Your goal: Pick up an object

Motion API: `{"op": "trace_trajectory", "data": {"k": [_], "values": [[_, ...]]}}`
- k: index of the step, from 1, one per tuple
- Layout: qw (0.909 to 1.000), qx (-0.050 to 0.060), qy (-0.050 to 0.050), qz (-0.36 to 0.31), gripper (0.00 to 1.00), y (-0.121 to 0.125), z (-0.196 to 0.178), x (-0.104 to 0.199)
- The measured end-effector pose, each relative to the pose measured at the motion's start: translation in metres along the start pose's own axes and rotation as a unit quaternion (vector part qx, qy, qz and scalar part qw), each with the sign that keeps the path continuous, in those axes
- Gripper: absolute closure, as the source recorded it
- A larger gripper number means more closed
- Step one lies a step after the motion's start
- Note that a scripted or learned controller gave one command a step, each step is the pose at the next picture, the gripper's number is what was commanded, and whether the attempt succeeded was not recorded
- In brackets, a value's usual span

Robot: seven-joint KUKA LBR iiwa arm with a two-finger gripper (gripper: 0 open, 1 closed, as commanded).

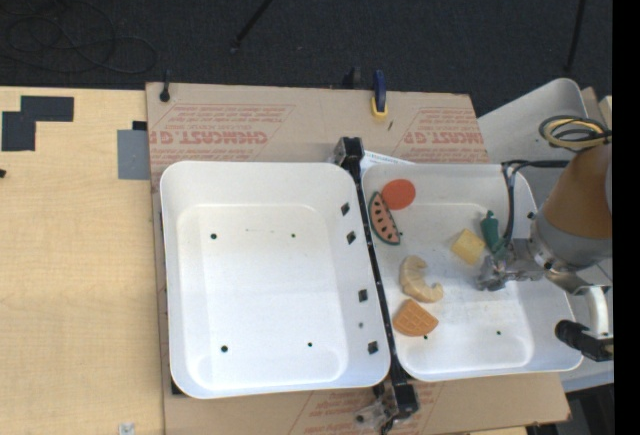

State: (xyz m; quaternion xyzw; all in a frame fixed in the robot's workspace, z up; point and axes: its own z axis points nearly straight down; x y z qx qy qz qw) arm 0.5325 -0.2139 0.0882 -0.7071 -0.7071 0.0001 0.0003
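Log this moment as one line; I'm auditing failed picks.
arm: over right bin | pincer: low beside yellow block | grasp: none seen | left bin: no items seen
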Motion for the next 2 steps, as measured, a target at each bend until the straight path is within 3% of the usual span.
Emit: {"op": "trace_trajectory", "data": {"k": [1, 2], "values": [[1.0, -0.002, -0.001, -0.002, 1.0, 0.071, 0.0, 0.001], [1.0, 0.001, 0.001, 0.001, 1.0, 0.002, 0.0, 0.0]]}}
